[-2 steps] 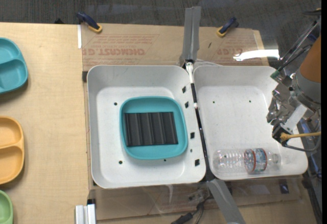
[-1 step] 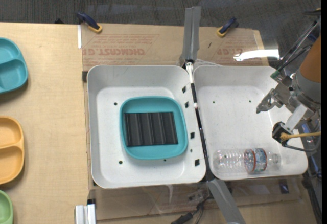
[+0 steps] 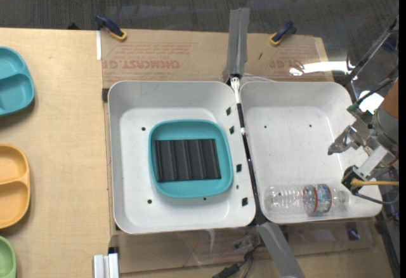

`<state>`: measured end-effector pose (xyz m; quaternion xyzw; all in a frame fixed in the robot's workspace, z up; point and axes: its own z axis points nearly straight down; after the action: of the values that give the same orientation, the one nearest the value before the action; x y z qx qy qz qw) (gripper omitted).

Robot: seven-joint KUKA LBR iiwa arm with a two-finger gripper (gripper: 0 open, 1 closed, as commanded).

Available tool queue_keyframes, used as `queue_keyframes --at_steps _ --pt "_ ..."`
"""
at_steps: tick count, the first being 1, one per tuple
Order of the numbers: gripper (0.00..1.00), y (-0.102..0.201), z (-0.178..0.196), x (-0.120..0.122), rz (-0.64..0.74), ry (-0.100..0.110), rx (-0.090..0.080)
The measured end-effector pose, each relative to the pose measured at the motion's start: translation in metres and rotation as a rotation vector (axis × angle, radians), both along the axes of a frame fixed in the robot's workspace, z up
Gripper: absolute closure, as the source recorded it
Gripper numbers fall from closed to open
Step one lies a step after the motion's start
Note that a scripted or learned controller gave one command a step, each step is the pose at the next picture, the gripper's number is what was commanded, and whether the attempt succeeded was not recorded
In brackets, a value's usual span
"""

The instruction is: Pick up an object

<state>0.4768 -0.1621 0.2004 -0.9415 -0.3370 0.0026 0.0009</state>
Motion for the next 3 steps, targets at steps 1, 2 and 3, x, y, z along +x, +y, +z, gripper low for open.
queue_keyframes --at_steps 1,2,3 --pt "0.00 -0.053 0.001 0.000 -0.063 0.000 -0.001" --pt "0.00 -0.060 0.049 0.003 -0.109 -0.001 -0.001" --pt "0.00 -0.060 0.116 0.001 -0.316 -0.002 -0.003"
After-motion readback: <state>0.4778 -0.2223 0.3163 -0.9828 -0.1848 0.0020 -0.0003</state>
